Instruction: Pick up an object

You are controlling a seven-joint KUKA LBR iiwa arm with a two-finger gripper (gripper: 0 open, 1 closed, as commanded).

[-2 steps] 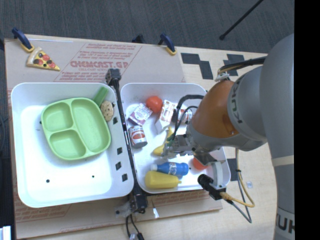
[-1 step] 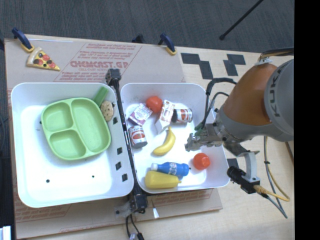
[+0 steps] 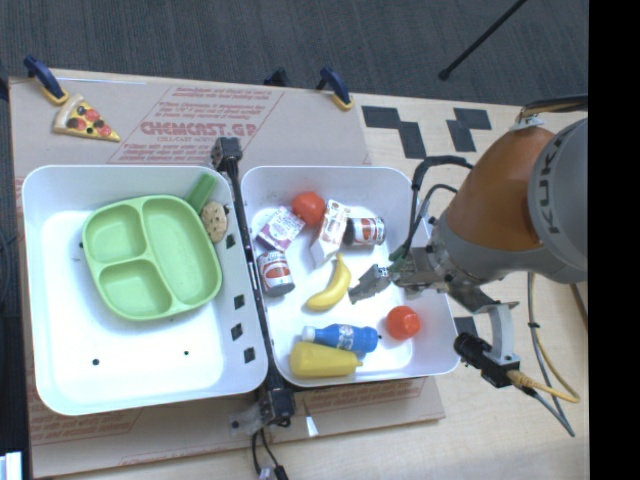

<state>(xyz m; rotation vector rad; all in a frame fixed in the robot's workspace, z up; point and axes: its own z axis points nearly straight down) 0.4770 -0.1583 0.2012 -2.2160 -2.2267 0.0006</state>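
Note:
The right bin [image 3: 425, 353] holds a banana [image 3: 331, 286], a red ball [image 3: 403, 322], a red tomato-like fruit [image 3: 309, 208], two small cans [image 3: 275, 271] [image 3: 365, 230], a blue-and-white bottle [image 3: 342, 338], a yellow block [image 3: 322, 361] and two snack packets [image 3: 281, 230] [image 3: 331, 225]. My gripper [image 3: 372, 281] hangs low over the bin's right half, just right of the banana and up-left of the red ball. Its dark fingers [image 3: 364, 286] point left toward the banana. I see nothing between them.
The left bin [image 3: 60, 368] carries a green divided plate [image 3: 152, 256] and a cookie [image 3: 213, 220] near the divider. A toy pizza slice [image 3: 85, 120] lies on the cardboard behind. The arm's bulk [image 3: 515, 208] overhangs the right bin's right wall.

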